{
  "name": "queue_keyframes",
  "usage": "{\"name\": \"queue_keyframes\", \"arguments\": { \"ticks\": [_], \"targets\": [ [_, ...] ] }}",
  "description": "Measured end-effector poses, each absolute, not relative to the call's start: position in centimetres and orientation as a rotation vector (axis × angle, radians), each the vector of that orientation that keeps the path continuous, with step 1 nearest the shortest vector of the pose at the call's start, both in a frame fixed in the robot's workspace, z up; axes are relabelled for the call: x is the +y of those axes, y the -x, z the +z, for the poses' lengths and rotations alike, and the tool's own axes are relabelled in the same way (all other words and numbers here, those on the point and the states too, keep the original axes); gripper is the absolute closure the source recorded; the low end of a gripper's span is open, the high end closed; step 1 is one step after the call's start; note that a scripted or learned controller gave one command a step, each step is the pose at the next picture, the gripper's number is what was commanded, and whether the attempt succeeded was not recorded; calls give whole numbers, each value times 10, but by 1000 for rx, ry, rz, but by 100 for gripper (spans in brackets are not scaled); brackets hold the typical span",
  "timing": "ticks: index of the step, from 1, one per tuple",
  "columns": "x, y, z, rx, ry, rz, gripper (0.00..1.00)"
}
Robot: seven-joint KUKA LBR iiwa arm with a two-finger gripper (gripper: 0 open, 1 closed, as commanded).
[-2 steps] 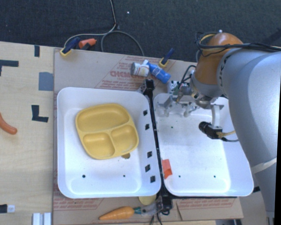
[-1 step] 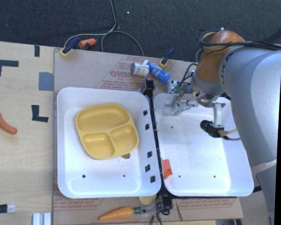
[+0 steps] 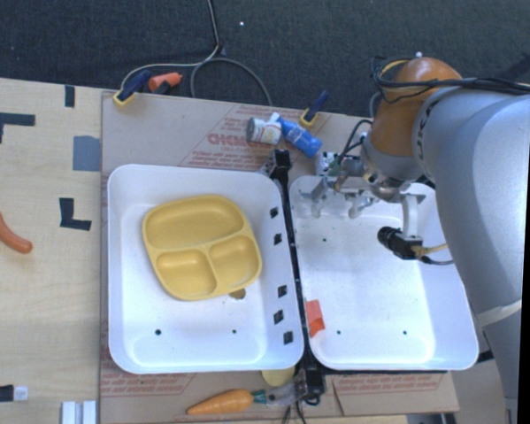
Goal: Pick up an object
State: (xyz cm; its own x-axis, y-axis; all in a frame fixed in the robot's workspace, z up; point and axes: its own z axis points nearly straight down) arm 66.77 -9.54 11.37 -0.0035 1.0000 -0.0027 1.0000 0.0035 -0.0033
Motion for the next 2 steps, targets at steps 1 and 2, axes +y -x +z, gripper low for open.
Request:
{"name": "queue_keyframes", "arguments": {
  "ticks": [1, 2],
  "targets": [
    [-25, -650, 190, -2231, 2214, -10, 0],
    [-95, -668, 184, -2219, 2227, 3, 0]
  ]
}}
